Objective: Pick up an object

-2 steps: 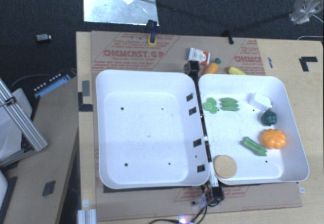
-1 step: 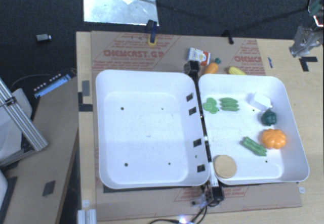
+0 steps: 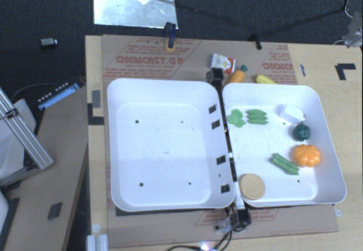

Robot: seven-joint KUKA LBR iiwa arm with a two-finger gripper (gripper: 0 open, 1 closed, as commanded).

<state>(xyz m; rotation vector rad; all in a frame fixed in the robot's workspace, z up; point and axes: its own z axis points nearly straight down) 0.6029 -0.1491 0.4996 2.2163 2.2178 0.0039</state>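
Right bin [image 3: 326, 131] holds an orange pumpkin [image 3: 307, 155], green pods [image 3: 256, 116], a tan disc [image 3: 252, 186] — well apart, unobstructed.

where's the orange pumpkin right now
The orange pumpkin sits in the right bin near its right wall, just below the dark green round toy and right of the green pod-shaped toy.
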